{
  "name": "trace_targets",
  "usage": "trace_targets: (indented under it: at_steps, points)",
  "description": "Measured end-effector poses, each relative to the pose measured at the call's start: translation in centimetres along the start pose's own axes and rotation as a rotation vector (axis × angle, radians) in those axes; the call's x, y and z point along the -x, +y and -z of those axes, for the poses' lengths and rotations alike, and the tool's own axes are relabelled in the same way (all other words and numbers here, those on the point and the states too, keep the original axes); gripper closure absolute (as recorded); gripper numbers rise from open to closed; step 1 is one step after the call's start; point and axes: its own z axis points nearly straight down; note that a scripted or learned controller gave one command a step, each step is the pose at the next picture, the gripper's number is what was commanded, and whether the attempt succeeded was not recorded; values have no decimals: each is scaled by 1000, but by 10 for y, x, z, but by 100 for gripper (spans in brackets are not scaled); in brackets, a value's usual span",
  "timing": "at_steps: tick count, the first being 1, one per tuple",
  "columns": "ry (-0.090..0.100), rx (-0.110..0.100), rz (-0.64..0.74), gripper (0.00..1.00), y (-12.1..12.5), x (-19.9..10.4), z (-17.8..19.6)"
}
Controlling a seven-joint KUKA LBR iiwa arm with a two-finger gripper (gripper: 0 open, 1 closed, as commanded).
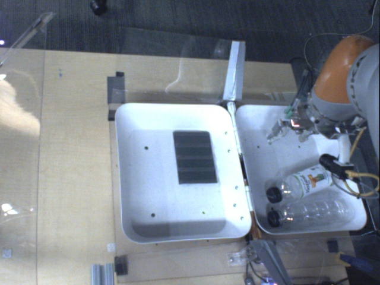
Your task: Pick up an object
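Two clear plastic bottles lie in the right bin point(255, 129) near its front. One carries a white label point(307, 181) and the other point(317, 209) lies just in front of it; both have black caps pointing left. A dark grey ribbed block point(194, 157) lies flat in the middle of the left bin point(136, 177). My gripper point(291, 133) hangs over the back part of the right bin, well behind the bottles. Its two silver fingers point(276, 130) stand apart with nothing between them.
A metal divider post point(233, 70) rises behind the seam between the bins. The arm's orange band point(338, 70) and cables point(347, 168) crowd the right bin's right side. A clear plastic screen point(24, 129) borders the bench on the left.
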Motion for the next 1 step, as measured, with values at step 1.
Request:
trace_targets:
  at_steps: [1]
  points:
    - [1, -3, 140, 0, -74, 4, -21]
